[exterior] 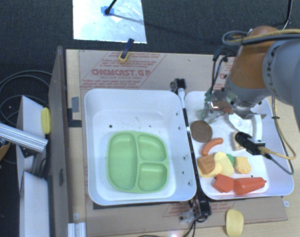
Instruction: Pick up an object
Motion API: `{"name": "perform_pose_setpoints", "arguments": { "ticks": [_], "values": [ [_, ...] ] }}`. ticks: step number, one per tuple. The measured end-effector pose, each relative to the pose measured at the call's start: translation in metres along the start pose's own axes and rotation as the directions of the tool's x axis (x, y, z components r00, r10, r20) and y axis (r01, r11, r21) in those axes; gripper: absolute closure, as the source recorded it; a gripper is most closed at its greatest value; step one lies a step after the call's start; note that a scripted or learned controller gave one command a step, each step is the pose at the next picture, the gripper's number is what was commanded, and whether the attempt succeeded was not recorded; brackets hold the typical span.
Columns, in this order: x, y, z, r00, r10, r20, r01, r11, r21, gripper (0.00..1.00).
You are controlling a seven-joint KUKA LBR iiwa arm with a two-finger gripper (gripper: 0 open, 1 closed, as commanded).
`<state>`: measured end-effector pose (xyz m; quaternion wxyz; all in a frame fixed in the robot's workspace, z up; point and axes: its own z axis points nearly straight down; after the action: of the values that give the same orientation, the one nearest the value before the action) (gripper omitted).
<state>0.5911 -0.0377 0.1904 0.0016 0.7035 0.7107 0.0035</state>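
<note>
The gripper [211,107] hangs low in the right bin [280,179], at its far left corner beside the centre divider; the wrist hides how far it is open, so I cannot tell, and nothing is visibly held. Nearest it, just toward the camera, lies the brown disc [201,130]. Flat and round, it has no long axis and offers little edge, so it could slide away or the closing could come up empty. Past the disc lies the orange sausage [212,145], its long axis slanting from near-left up to far-right. The crowded pile of toy food [224,167] sits nearer the camera still, where a grab could jostle neighbours.
</note>
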Motion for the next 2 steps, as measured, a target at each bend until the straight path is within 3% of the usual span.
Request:
{"name": "perform_pose_setpoints", "arguments": {
  "ticks": [1,2],
  "values": [
    [-0.067,-0.0576,0.0185,1.0,0.016,0.005,-0.016,1.0,0.011,1.0],
    [-0.0621,-0.0544,0.0176,1.0,0.009,0.003,-0.009,1.0,0.006,0.0]
  ]
}}
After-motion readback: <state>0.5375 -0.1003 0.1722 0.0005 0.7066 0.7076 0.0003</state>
